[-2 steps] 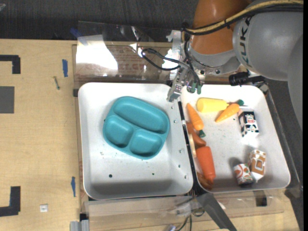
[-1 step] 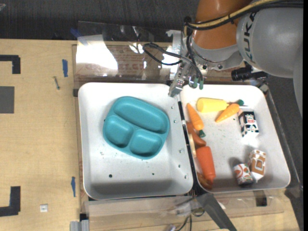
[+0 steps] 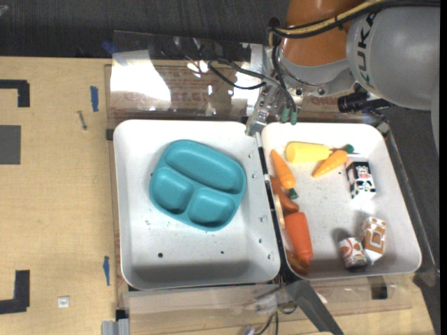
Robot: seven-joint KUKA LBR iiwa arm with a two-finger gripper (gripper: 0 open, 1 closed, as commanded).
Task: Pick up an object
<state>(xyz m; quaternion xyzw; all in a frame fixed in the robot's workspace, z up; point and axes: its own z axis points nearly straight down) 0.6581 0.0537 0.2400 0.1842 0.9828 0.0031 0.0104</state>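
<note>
My gripper (image 3: 260, 117) hangs low over the back rim where the two bins meet, with nothing visibly in it. The right bin (image 3: 398, 208) holds a yellow piece (image 3: 305, 151) and a small orange carrot (image 3: 330, 162) near the back. Another carrot (image 3: 282, 171), a brown piece (image 3: 288, 202) and a bigger orange-red carrot (image 3: 299, 233) lie along its left wall. A black-and-white toy (image 3: 361, 180) sits at the right, and two brown-and-white items (image 3: 375, 234) (image 3: 351, 251) lie at the front right.
A teal divided plate (image 3: 198, 183) lies in the middle of the left bin (image 3: 133, 243). Cables and the arm's orange band (image 3: 314, 9) hang above the back of the right bin. A wooden bench top (image 3: 56, 187) stretches out to the left.
</note>
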